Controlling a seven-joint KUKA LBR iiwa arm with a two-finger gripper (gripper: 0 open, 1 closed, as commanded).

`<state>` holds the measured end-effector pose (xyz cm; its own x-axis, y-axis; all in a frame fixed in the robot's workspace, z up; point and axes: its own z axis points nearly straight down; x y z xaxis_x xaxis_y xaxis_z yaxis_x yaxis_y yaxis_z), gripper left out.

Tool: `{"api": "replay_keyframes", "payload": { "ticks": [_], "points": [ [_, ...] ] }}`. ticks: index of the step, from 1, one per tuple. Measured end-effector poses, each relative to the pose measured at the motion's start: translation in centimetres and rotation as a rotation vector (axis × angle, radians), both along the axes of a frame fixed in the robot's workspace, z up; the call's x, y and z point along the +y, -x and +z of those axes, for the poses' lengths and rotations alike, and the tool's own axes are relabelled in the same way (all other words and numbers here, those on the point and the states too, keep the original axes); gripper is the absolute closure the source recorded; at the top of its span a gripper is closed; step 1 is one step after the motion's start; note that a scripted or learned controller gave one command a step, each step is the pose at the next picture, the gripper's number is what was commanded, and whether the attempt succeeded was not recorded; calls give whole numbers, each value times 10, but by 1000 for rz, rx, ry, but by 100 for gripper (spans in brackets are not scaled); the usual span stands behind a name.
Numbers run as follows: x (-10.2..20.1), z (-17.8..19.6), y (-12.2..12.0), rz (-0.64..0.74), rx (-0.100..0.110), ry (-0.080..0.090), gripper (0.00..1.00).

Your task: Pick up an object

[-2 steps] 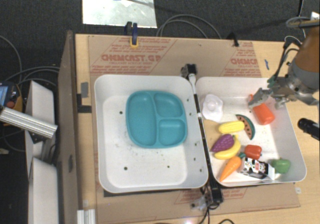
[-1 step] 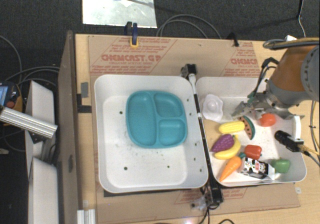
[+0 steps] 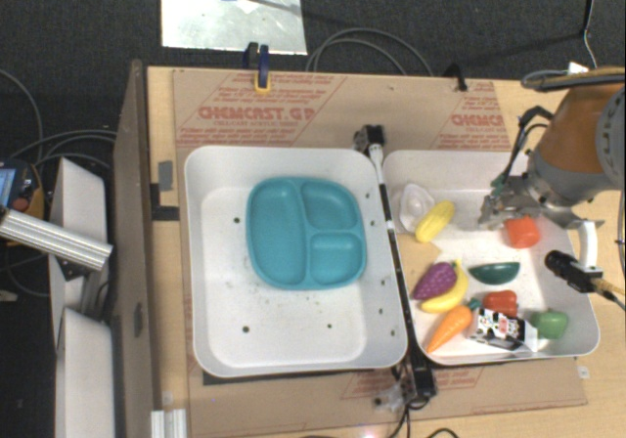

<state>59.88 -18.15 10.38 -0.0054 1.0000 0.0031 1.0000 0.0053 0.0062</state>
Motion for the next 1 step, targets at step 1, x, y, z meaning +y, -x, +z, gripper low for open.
{"api": "replay_keyframes", "payload": {
  "ticks": [1],
  "points": [
    [-27,88,-3,-6,-5,9,100]
  ]
}}
